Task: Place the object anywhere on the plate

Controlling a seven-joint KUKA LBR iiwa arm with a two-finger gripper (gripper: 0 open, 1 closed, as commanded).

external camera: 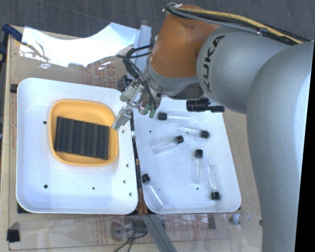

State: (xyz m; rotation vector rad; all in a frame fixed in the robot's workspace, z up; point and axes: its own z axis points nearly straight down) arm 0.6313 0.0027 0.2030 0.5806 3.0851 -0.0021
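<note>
A yellow plate (84, 112) with a dark ribbed insert (84, 138) lies in the left bin (29, 188). Several clear vials with black caps lie scattered in the right bin (225, 204), among them one (167, 144) near the middle, one (152, 191) at the front left and one (213, 183) at the front right. My gripper (127, 111) hangs over the divide between the bins, at the plate's upper right rim. A slim pale piece (121, 119) slants down from it over that rim; I cannot tell whether it is a vial.
The grey arm with its orange band (176, 41) covers the back of the right bin. White sheeting (71, 45) lies behind the left bin. Metal bracket pieces (158, 236) sit on the bench in front of the bins.
</note>
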